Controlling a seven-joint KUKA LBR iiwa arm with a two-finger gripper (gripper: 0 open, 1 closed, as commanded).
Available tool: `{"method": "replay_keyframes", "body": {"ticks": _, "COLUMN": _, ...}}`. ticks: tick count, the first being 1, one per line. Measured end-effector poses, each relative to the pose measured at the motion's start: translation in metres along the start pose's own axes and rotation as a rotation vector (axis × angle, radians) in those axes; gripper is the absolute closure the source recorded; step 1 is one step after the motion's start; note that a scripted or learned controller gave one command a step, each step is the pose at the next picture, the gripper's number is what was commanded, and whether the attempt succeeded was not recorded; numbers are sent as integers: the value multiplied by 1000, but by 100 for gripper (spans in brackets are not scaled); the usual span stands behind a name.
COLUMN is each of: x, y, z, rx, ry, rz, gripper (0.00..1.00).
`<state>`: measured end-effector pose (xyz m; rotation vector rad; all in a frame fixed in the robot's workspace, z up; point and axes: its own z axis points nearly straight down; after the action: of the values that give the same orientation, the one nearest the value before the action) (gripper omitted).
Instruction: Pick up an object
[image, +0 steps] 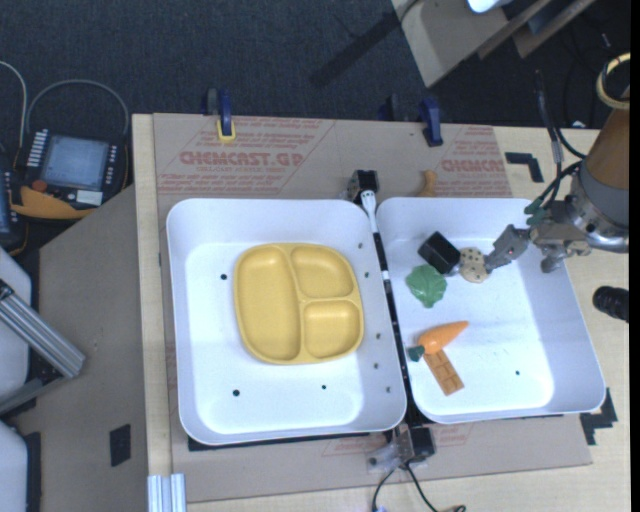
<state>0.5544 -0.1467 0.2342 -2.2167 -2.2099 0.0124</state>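
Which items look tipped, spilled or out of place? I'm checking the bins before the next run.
Nothing stands out. The yellow plastic divided plate lies flat in the left white bin; the orange toy carrot, green toy, black block and spotted die lie loose in the right white bin.

In the right bin (560, 340) lie five small things, grouped in its left half. A black block (438, 250) sits tilted near the top with a spotted beige die (472, 266) just beside it on the right and a green leafy lump (427, 286) just below. Lower down, an orange carrot (441, 336) lies at a slant, and a flat orange-brown strip (446, 373) touches its underside.
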Motion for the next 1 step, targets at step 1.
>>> {"method": "replay_keyframes", "body": {"ticks": 1, "x": 0, "y": 2, "z": -7, "rx": -13, "ry": -2, "rz": -3, "gripper": 0}}
